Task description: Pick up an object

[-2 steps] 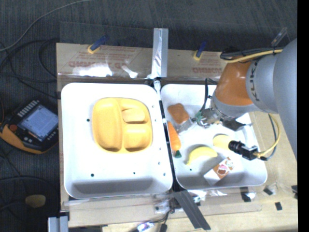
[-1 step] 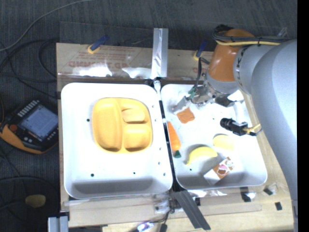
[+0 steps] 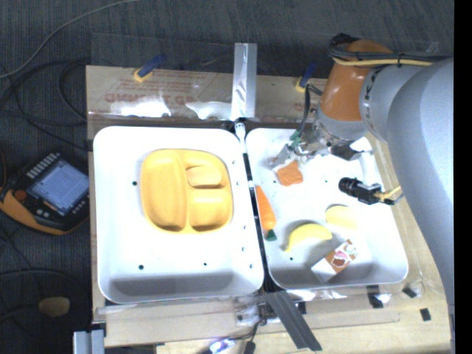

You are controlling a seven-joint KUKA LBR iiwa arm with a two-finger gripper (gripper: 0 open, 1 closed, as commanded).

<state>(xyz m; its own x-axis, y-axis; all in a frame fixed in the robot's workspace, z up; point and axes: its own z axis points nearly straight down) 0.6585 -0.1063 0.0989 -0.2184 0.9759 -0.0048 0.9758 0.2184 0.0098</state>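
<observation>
End effector (image 3: 295, 147) above orange piece (image 3: 289, 174); right bin (image 3: 383, 268) — banana (image 3: 308, 235), carrot (image 3: 265, 207).

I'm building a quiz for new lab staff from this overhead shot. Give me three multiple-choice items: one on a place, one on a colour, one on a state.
1. Where does the yellow plastic divided tray lie?
A. left white bin
B. right white bin
C. on the floor

2. What colour is the small flat piece below the two-finger gripper?
A. blue
B. orange
C. green

3. How does the orange toy carrot lie?
A. standing upright in the bin's middle
B. flat along the right white bin's left wall
C. on top of the yellow toy banana

Answers:
1 A: the tray sits in the middle of the left white bin.
2 B: the piece is orange against the white floor.
3 B: the carrot lies lengthwise beside the divider, apart from the banana.
</observation>
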